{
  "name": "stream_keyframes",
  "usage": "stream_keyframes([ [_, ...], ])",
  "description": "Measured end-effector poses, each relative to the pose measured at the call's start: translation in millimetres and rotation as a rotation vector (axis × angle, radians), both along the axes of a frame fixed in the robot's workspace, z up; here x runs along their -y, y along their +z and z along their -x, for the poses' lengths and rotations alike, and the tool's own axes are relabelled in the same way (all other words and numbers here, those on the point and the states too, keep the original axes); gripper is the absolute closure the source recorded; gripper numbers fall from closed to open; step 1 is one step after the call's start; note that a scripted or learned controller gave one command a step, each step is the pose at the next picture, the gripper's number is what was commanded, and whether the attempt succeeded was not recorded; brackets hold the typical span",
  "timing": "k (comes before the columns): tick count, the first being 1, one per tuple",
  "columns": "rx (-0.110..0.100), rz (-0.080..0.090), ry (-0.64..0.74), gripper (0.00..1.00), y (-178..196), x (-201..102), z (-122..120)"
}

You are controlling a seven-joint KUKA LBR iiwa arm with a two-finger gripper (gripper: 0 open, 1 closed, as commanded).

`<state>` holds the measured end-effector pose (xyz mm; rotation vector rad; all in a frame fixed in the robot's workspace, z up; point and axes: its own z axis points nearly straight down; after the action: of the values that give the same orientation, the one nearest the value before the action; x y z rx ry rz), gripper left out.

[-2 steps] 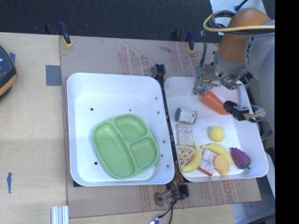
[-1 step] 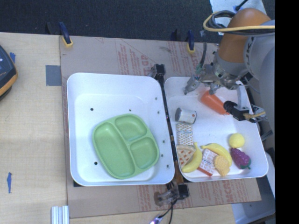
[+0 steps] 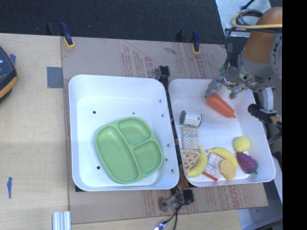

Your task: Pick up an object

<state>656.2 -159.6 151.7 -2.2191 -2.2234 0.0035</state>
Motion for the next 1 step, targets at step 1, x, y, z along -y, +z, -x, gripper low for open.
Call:
stream_keyframes([
  [1, -0.005, -0.001, 0.002, 0.00, -61.1, 9.6, 0.9],
])
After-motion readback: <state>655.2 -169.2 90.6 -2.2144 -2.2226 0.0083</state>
